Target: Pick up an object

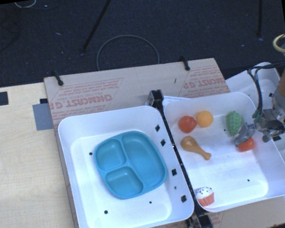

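So the biggest things here are the two white bins, the left bin (78, 148) and the right bin (233, 177). The left one has a blue divided plate (130, 163) sitting in the middle. All the small stuff is in the right bin: a green bumpy toy (234, 121), a drumstick (195, 147), a red ball-ish fruit (187, 124) touching an orange one (204, 118), a little cupcake (205, 196) down at the near rim, and a small red piece (246, 145) near the right wall.

The gripper (250, 132) is down at that right side, just beside the green toy and right above the red piece. Honestly I can't tell if the claw is spread or pinched; it's too small and cluttered there, and nothing is clearly between its tips.

My guess is the red piece is the target. It looks like light hollow plastic toy food, stiff and smooth, so probably slippery. I'd grab it across its narrow middle, and watch the wall crowding one side.
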